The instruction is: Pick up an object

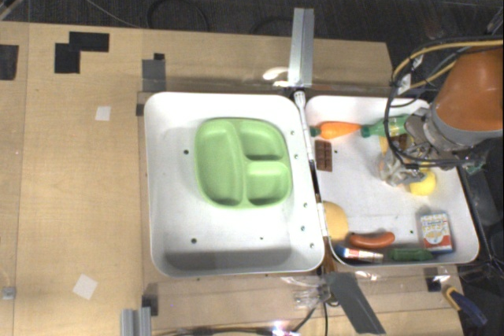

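My gripper [396, 169] hangs over the right bin [358, 201], just left of a yellow lemon-like object [424, 184]. Its metal fingers point down toward the bin floor, and no object shows between them. Behind it lies an orange carrot with a green top [340, 130]. A brown chocolate bar [323, 155] lies by the bin's left wall. Along the front lie a red sausage [371, 239], a green marker-like stick [409, 254], a yellowish round bun [334, 219] and a small red-and-white box [435, 231].
The left bin [169, 193] holds a green divided plate [240, 161]. A metal post [302, 51] stands behind the gap between the bins. Cables [413, 67] loop above the wrist at the right.
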